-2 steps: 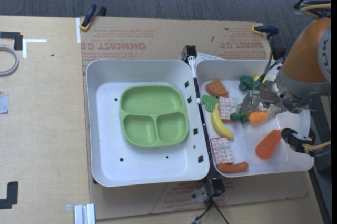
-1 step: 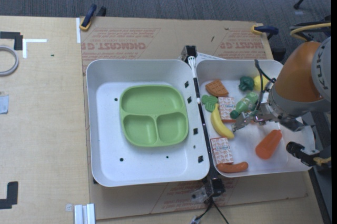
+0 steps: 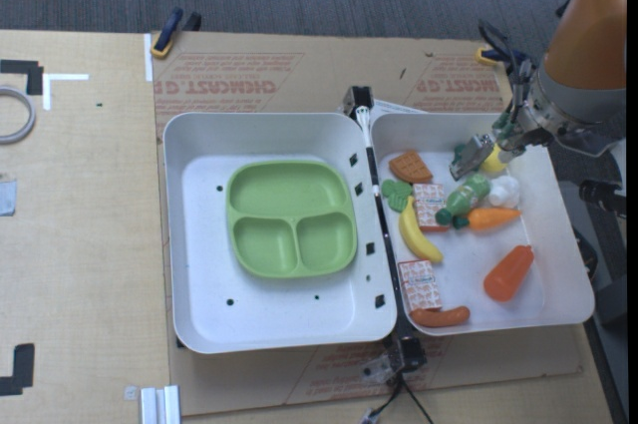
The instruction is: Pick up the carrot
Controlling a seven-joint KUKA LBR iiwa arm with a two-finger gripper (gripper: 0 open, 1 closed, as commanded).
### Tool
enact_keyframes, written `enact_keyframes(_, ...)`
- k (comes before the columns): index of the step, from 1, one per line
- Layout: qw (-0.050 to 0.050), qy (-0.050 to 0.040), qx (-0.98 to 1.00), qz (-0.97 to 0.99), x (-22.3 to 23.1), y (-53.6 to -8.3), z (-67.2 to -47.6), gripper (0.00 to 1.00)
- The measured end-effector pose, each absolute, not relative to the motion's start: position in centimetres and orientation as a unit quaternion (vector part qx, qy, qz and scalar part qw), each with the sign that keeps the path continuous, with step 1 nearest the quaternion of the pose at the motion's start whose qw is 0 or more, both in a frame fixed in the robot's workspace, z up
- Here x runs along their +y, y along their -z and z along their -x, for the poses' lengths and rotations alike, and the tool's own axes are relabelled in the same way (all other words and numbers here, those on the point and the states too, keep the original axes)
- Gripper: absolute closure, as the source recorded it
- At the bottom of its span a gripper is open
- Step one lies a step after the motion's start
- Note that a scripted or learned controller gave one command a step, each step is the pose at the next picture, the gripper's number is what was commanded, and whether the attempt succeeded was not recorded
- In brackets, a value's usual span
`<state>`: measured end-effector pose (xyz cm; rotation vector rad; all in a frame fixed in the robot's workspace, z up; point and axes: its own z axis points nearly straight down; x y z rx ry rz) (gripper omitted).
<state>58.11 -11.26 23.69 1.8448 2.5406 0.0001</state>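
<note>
Front edge, right bin: a reddish-brown toy sausage [image 3: 440,316] lies along the near wall of the shallow white right-hand bin [image 3: 558,312], and just behind it sits a small printed carton with a red-and-white label [image 3: 420,283].
Near right: an orange-red rounded toy vegetable [image 3: 508,272] lies tilted, apart from the rest.
Middle: a yellow toy banana [image 3: 415,233] curves beside a second small printed carton [image 3: 430,206].
Carrot: there it is, the orange toy carrot [image 3: 491,218], lying flat in the right bin, tip pointing right, its leafy end touching a green toy bottle [image 3: 465,198].
Crowding: the green bottle presses in on the carrot's left, a white piece [image 3: 504,191] sits just behind it, and a yellow piece [image 3: 493,162] lies further back.
Far left of that bin: a green leafy toy [image 3: 397,195] and a brown toast-like wedge [image 3: 410,167].
Gripper: the grey two-finger gripper [image 3: 475,156] hovers at the bin's far side, above the bottle; whether it is spread or closed, I cannot tell.
Left bin: the shallow white left-hand bin [image 3: 199,312] carries a light green three-compartment plastic plate [image 3: 291,217].
</note>
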Motion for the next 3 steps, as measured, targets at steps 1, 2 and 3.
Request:
enact_keyframes(1,0.001,0.0,0.887,-0.461,-16.8,-15.7,-55.1,0.0)
enact_keyframes(2,0.004,-0.0004,0.926,-0.379,-15.1,-11.8,-59.5,0.0)
enact_keyframes(3,0.001,0.0001,0.954,-0.3,-15.4,-12.6,-55.0,0.0)
